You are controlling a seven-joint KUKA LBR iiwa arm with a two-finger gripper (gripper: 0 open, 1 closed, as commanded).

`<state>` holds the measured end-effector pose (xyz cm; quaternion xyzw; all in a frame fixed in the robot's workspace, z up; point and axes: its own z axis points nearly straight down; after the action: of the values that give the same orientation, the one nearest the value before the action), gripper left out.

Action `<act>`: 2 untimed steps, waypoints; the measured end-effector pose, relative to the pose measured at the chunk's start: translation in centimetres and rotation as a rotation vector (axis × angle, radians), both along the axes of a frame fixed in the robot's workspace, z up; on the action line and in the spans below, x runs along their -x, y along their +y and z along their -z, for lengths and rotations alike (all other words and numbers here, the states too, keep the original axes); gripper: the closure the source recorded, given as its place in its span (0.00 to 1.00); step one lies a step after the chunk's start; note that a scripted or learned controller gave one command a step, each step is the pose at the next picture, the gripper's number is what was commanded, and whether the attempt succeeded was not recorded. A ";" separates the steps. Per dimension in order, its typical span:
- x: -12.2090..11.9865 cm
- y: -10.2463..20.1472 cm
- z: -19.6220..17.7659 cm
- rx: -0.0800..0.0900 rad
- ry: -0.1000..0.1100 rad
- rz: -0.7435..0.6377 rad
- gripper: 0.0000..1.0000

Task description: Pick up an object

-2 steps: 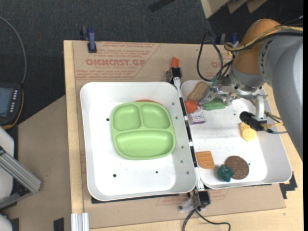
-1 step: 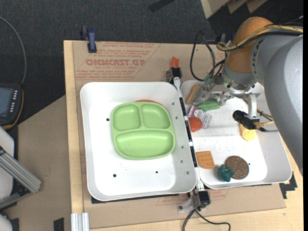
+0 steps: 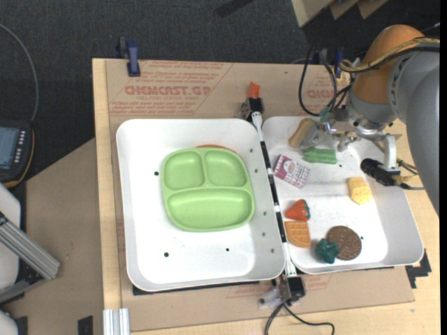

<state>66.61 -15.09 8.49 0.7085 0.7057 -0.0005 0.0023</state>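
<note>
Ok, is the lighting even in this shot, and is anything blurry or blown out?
Camera view: even, soft light with faint shadows; both white bins look bright, nearly washed out; the green divided plate reads sharp; the arm's elbow at the right is soft, and the gripper area looks cluttered and hard to resolve.

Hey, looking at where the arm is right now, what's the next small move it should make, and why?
Probably a short drop straight down: the gripper hovers at the right bin's far edge, right above the green piece, with a tan piece just beside it.
</note>
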 end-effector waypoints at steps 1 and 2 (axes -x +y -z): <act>10.7 3.1 -0.6 -0.007 0.012 -0.001 0.00; 19.2 0.5 0.1 -0.005 0.011 0.003 0.00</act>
<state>47.41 -14.59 8.37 0.7096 0.7046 -0.0025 -0.0035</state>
